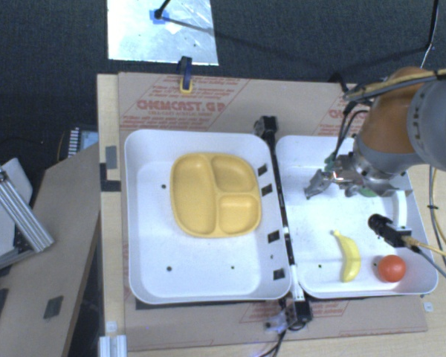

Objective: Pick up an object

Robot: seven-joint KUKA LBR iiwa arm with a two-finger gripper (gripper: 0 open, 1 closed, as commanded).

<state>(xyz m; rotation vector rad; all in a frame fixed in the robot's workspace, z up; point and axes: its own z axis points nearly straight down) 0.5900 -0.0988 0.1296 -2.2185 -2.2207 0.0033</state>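
Banana (348,257) lies in the right bin (305,229), near its front wall; a tomato (390,268) sits just beside it. Both are loose and reachable from above. The gripper (333,180) hangs over the bin's rear, apart from both; its state cannot be told. Count: one banana, one tomato, one yellow tray (214,194) in the left bin (149,229), two bins.

Two shallow white plastic bins side by side: left bin (145,274), right bin (312,222). Brown cardboard sheet with red lettering (208,99) under both, on the tabletop (74,222). Shiny silver foil square (163,21) on dark carpet floor (30,50). Aluminium extrusion rail (11,199), far left.
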